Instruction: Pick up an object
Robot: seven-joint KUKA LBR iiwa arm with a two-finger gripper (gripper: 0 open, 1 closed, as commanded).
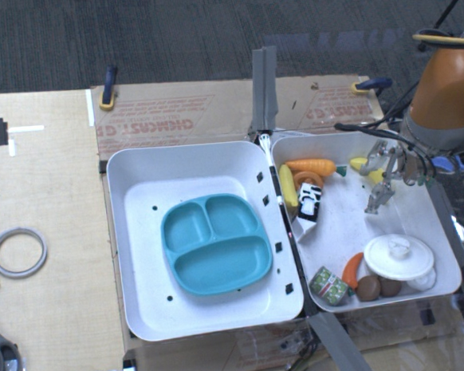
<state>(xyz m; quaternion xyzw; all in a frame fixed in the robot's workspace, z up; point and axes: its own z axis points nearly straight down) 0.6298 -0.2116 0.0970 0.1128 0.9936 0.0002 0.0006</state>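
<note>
My gripper (pixel 378 187) hangs over the upper right part of the right bin (pixel 437 204), above bare bin floor, with nothing visibly held. A small yellow piece (pixel 360 163) lies just up-left of it. Further left are an orange carrot (pixel 310 166), a yellow banana (pixel 286 186) and a black-and-white item (pixel 308 201). Below the gripper sits a white lidded bowl (pixel 398 257). At the bin's front lie a green packet (pixel 329 286), a small orange piece (pixel 351 268) and a brown potato-like item (pixel 369 287).
The left bin (pixel 131 229) holds a blue divided plate (pixel 217 243). A grey tape ring (pixel 16 252) lies on the wooden bench at the left. Cardboard (pixel 179 117) with clamps sits behind the bins. The arm's orange band (pixel 441 84) is at the upper right.
</note>
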